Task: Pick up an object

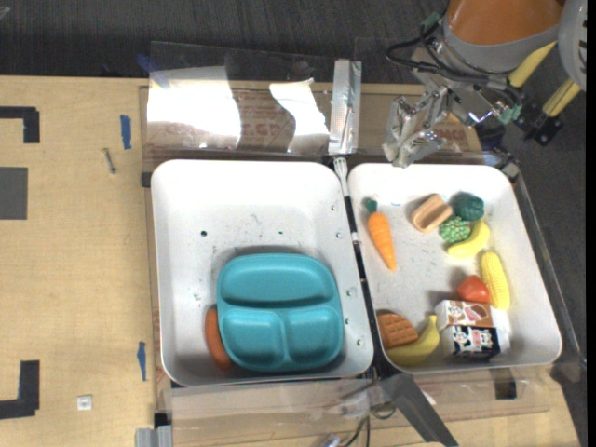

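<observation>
Camera view: candidate objects are all lying in the right bin point(535, 250); carrot point(381, 237) near its left wall, hot dog point(429, 212) and broccoli point(467, 206) toward the back, corn point(494, 279), banana point(416, 342) and milk carton point(475, 328) toward the front; nothing is being lifted, so the pick looks not yet started. The gripper point(410, 140) is hanging above the bin's back rim, carrying nothing; whether it is spread or closed I cannot tell. The left bin point(177, 212) is holding a teal tray point(277, 312); both bins are sitting on a tan bench point(74, 250).
</observation>
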Tool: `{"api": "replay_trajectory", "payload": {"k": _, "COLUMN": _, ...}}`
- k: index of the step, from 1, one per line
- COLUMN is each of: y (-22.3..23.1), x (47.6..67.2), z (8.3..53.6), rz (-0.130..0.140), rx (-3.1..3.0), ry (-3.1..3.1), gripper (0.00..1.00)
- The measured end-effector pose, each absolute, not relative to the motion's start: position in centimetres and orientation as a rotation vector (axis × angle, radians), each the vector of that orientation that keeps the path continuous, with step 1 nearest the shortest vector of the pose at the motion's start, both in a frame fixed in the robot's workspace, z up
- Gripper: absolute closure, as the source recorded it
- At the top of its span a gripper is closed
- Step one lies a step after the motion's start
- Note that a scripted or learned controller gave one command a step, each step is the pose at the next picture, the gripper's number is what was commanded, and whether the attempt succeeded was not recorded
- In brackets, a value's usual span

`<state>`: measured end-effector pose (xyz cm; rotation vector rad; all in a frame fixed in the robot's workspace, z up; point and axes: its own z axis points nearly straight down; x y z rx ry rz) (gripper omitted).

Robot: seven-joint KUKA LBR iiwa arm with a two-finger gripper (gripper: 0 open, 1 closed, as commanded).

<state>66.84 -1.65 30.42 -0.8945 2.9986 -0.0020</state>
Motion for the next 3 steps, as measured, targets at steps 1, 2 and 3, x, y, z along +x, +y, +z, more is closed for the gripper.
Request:
{"api": "replay_trajectory", "payload": {"k": 1, "y": -1.54, "x": 66.83, "z": 32.46, "rz": -0.003, "rx": -1.205, "ry": 2.888, "gripper": 1.00}}
{"api": "replay_trajectory", "payload": {"k": 2, "y": -1.24, "x": 66.81, "z": 32.69, "rz": -0.003, "rx": -1.380, "ry": 2.810, "gripper": 1.00}}
{"api": "replay_trajectory", "payload": {"k": 3, "y": -1.42, "x": 66.76, "z": 31.85, "rz": 0.001, "rx": -1.491, "ry": 2.759, "gripper": 1.00}}
